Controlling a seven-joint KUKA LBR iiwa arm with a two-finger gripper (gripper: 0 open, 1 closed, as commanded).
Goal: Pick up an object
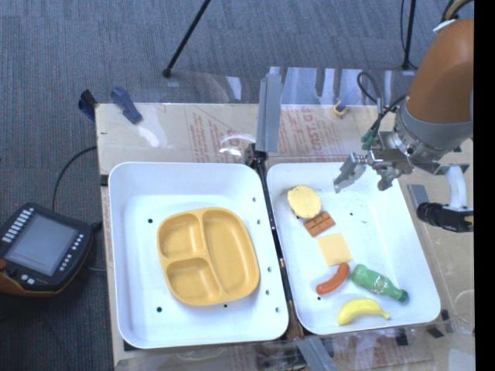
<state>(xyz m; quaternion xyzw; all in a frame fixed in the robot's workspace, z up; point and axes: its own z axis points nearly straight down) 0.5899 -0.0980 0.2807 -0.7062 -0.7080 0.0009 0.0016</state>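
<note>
We see the gripper (366, 175) hanging spread wide and holding nothing at the upper edge of the right bin (402, 230). Lower in that bin, the green bottle (377, 282) lies flat, its long axis slanting, cap toward lower right, above the banana (362, 310).

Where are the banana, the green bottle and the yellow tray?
banana (363, 310), camera view, middle of its curve
green bottle (374, 281), camera view, middle of its body
yellow tray (229, 250), camera view, floor of its large compartment
</note>
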